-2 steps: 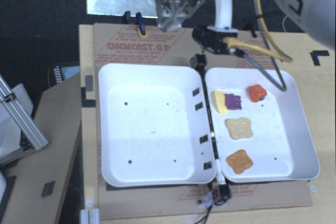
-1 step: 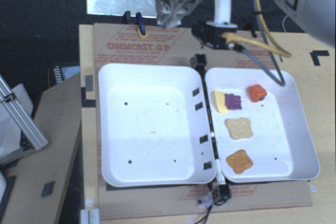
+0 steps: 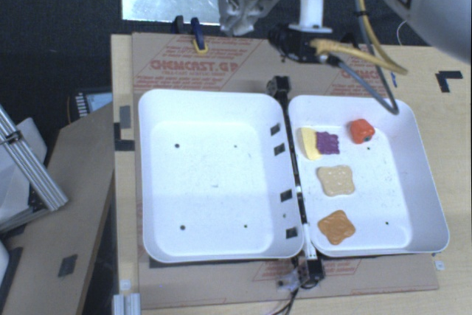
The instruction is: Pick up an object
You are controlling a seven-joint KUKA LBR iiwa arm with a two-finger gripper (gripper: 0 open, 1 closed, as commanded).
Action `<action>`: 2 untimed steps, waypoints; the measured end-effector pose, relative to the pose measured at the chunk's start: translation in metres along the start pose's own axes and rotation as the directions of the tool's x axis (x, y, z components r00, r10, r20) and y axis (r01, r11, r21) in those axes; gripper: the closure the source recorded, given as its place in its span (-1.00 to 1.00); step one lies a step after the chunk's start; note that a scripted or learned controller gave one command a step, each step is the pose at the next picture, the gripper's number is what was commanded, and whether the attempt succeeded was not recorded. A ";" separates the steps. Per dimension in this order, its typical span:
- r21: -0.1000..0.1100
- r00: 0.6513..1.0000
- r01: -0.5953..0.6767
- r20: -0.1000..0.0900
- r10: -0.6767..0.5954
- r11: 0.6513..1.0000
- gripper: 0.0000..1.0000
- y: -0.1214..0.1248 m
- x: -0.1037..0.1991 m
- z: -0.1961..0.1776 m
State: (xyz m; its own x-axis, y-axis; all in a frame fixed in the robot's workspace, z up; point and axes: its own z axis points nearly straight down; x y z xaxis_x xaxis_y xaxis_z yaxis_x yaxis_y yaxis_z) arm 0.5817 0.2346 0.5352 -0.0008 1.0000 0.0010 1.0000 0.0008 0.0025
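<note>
I'm sitting with the arm's gripper hanging up beyond the far edge of the right-hand shallow white bin, well apart from everything; can't tell how the jaws are standing. Inside that bin, I'm eyeing the small orange rounded block near its far wall. It's lying apart from the rest, so I'm thinking drop straight down, centred over it.
</note>
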 end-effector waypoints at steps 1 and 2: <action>0.000 1.000 0.000 0.000 0.000 1.000 1.00 0.009 0.000 0.000; 0.002 1.000 0.005 -0.001 -0.005 1.000 1.00 -0.040 0.000 0.000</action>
State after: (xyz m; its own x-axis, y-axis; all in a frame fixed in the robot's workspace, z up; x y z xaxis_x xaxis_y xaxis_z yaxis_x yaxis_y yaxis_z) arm 0.5416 0.2347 0.5354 -0.0059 1.0000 0.0016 1.0000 0.0059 0.0006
